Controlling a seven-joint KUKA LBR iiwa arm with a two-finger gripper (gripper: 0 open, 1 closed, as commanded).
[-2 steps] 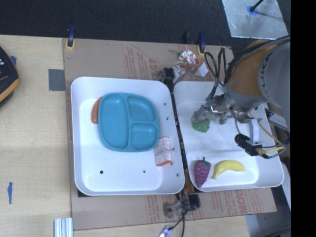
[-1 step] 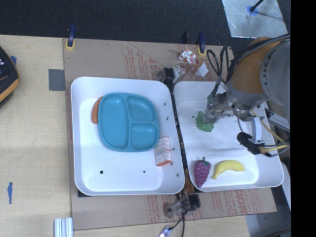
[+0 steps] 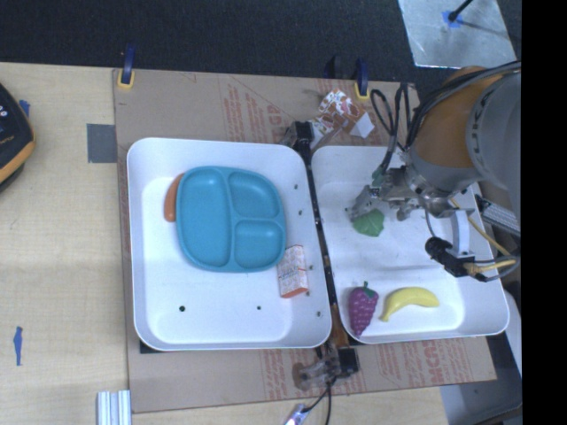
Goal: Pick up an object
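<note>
Gripper [image 3: 372, 204] sits low in the right bin [image 3: 341, 171], directly over a green object [image 3: 368, 224] and touching it; how wide it stands cannot be told. Grapes [image 3: 361, 307] and a banana [image 3: 409, 301] lie side by side near that bin's front edge. The left bin [image 3: 146, 264] holds a blue plate [image 3: 231, 219], an orange thing [image 3: 169, 198] under its left rim, and a small packet [image 3: 293, 271].

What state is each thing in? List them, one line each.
blue divided plate: flat in the left bin, over an orange item.
small carton: lying beside the plate.
green toy: in the right bin, under the gripper.
grapes: lying flat.
banana: lying flat beside the grapes.
</note>
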